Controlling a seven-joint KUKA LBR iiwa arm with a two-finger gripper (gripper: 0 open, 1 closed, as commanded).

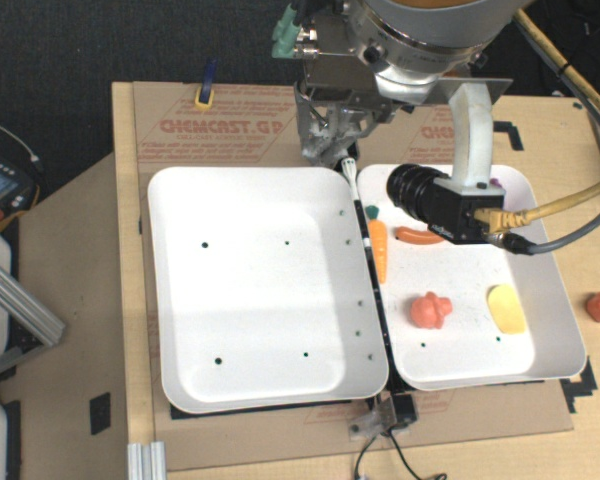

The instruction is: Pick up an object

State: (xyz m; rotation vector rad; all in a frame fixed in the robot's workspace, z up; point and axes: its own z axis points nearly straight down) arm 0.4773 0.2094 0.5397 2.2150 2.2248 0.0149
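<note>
a: orange carrot (378, 249), which way does it lie?
b: long axis running away from the fingers (327, 136), towards the near edge, just inside the right bin (550, 363).
a: what else is in there?
b: a pink lump (431, 309), a yellow piece (506, 308).
a: the fingers?
b: cannot tell.

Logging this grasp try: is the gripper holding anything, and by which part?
It cannot be told. The gripper hangs at the far edge between the bins, and nothing shows between its fingers. The carrot lies in the right bin.
</note>
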